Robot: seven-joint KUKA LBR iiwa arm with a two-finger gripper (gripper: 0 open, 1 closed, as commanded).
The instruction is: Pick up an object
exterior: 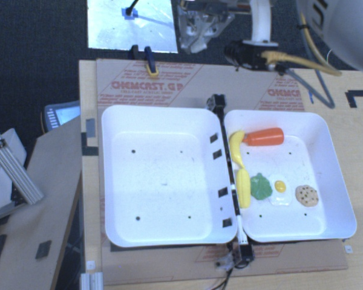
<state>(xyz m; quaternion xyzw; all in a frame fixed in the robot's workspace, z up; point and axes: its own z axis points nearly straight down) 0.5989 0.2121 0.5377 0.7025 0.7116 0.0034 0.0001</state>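
The right bin (pixel 337 173) holds several toy foods. An orange carrot (pixel 264 136) lies at its back, touching the top of a yellow banana (pixel 236 148) along the left wall. Below them lie a second yellow piece (pixel 244 188), a green broccoli (pixel 261 187), a fried egg (pixel 280 190) and a brown cookie (pixel 307 195). My gripper (pixel 196 34) hangs high beyond the back edge of the bins, above the cardboard and apart from every object. Nothing shows in it.
The left bin (pixel 163 174) sits beside the right one, joined by a black hinge strip (pixel 225 162). A cardboard sheet (pixel 169 83) lies under both. A shiny plate (pixel 130 14), a yellow clamp (pixel 151 66) and cables (pixel 296 62) are at the back.
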